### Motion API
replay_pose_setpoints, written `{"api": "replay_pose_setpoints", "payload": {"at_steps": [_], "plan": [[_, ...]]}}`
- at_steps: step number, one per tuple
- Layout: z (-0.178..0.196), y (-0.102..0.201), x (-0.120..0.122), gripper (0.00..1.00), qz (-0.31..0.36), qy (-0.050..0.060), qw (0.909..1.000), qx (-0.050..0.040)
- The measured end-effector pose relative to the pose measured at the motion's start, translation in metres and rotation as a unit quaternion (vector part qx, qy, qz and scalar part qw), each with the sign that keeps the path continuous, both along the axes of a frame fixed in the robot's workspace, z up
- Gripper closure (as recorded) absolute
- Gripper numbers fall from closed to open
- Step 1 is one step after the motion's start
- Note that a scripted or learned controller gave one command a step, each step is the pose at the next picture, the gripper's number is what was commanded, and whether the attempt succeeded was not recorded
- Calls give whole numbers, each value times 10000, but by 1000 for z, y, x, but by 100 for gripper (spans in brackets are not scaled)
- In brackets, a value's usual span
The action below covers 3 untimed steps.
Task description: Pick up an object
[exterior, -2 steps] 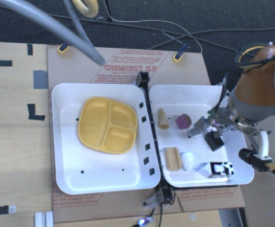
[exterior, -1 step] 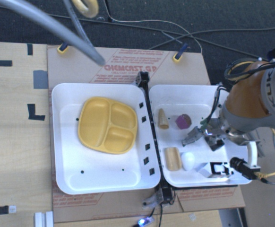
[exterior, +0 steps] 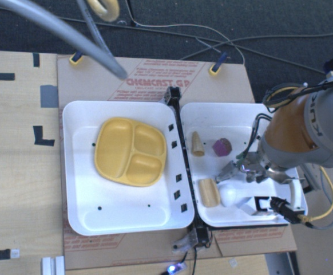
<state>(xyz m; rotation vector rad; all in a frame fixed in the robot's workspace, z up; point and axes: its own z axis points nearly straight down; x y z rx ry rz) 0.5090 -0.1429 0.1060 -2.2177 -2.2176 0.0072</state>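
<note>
In the right bin (exterior: 212, 112) lie a small tan cylinder (exterior: 197, 144), a purple lump (exterior: 222, 147), a tan block (exterior: 209, 192) and a white rounded thing (exterior: 229, 196). My gripper (exterior: 237, 172) is low in the middle of this bin, reaching in from the right. It is just above the white thing, right of the tan block, and below and right of the purple lump. The grey and orange arm (exterior: 295, 133) covers the bin's right side. Nothing is visibly held.
The left bin (exterior: 78, 171) holds a yellow divided plate (exterior: 130, 151) in its upper middle. A black divider (exterior: 181, 159) runs between the bins. A grey pole (exterior: 52, 19) crosses the upper left, above the bench.
</note>
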Motion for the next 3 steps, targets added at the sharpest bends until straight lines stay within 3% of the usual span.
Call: {"api": "replay_pose_setpoints", "payload": {"at_steps": [1,2,3], "plan": [[-22,0,0,0,4,-30,10000,-8],[-10,0,1,100,6,-43,10000,-17],[48,3,10,100,10,-55,10000,-7]]}}
